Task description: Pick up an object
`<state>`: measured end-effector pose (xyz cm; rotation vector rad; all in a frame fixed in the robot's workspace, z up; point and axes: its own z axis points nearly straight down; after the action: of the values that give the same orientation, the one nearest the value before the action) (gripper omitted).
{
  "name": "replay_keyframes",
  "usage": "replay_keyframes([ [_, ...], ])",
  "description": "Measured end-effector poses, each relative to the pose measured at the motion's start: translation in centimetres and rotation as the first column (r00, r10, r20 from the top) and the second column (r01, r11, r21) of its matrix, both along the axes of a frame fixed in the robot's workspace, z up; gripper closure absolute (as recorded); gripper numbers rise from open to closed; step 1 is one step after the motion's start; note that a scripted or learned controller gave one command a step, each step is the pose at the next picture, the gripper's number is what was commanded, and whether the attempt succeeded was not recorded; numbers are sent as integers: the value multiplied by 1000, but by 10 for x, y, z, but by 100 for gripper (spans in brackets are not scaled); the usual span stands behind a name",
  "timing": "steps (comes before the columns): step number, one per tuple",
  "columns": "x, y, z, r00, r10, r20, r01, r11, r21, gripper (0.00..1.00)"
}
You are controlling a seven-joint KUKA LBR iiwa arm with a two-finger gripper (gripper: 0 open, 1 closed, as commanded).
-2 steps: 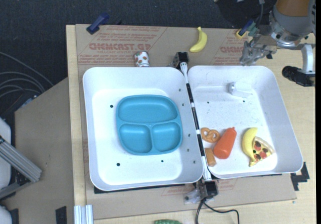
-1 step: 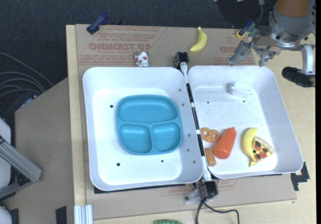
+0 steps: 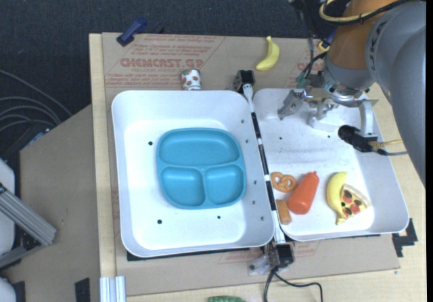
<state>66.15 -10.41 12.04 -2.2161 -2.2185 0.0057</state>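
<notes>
Blue tray (image 3: 200,173); orange bottle (image 3: 304,193); yellow banana (image 3: 335,189).

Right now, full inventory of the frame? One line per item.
divided plate: 1, blue, centre of left bin
left bin: 1, white, left on bench
right bin: 1, white, right on bench
pretzel: 1, brown, right bin, near left wall
bottle: 1, orange-red, right bin, beside pretzel
pizza slice: 1, yellow with red spots, right bin front
bin banana: 1, yellow, right bin, next to pizza slice
bench banana: 1, yellow, bench behind bins
arm: 1, grey and orange, upper right
hand: 1, over right bin's back
</notes>
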Motion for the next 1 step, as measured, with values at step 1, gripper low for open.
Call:
replay_keyframes([
  [1, -121, -75, -37, 1000, -4, 5, 4, 1000, -3, 0],
])
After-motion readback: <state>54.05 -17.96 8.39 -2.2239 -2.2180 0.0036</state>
